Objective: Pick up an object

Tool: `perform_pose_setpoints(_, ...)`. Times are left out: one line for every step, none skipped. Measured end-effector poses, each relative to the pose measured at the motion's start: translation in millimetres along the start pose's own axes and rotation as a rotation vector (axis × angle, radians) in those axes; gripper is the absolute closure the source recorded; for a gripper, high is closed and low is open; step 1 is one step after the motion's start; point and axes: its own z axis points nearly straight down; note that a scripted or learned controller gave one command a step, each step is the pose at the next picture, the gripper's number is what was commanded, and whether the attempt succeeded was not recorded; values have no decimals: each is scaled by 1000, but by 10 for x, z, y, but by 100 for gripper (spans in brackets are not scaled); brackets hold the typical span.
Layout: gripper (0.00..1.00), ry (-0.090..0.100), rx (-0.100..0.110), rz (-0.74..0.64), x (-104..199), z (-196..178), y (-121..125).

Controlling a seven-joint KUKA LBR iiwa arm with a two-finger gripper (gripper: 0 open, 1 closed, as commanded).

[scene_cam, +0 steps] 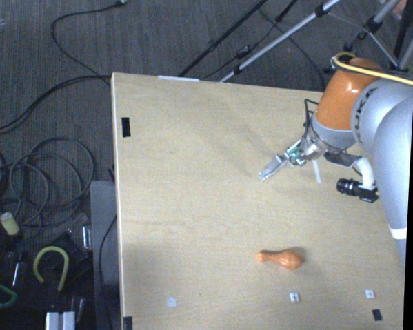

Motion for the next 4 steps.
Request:
perform_pose_setpoints(0,-1,0,241,-404,-417,-212)
perform_pose_setpoints(0,0,-1,-136,-367,-3,-189)
perform_pose_setpoints(0,-1,0,-223,-42,-3,-22)
perform_pose_setpoints(100,-2,-4,-222,-41,-107,-10)
